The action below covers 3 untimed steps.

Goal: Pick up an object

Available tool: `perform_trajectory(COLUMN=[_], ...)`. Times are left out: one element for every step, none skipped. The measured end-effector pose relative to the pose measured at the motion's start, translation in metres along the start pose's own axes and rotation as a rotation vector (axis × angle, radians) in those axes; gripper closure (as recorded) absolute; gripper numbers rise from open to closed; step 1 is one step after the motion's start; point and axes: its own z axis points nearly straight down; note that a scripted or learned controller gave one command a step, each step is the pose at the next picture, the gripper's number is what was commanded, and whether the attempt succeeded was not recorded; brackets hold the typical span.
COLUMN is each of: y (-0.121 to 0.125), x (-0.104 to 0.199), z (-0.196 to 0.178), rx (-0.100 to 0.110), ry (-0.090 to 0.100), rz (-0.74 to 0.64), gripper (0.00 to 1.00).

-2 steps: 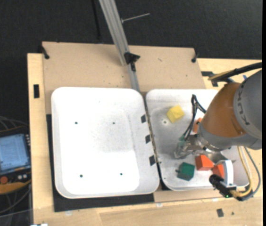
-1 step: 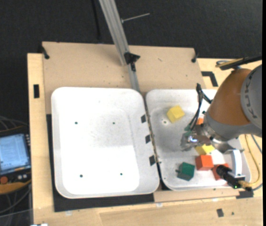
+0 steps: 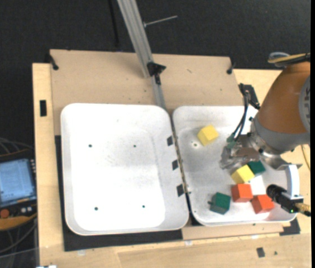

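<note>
One arm [image 3: 285,108] (bent) over right bin [image 3: 202,216].

A pale wooden bench [image 3: 118,77] carries two shallow white bins side by side, touching along their inner edges. The right bin [image 3: 194,211] sits beneath the gripper [image 3: 233,158]; the left bin [image 3: 71,166] lies well off to the gripper's left. A dark mat [image 3: 124,237] shows under their near edges
</note>
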Motion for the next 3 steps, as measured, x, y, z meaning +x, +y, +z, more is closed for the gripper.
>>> perform_trajectory(y=[0.002,0.007,0.015], x=[-0.001,0.058,0.112], z=[-0.047,-0.035,-0.022], rx=[0.001,0.008,0.011], ry=[0.000,0.001,0.002], rz=[0.000,-0.002,-0.002], gripper=[1.00,1.00,1.00])
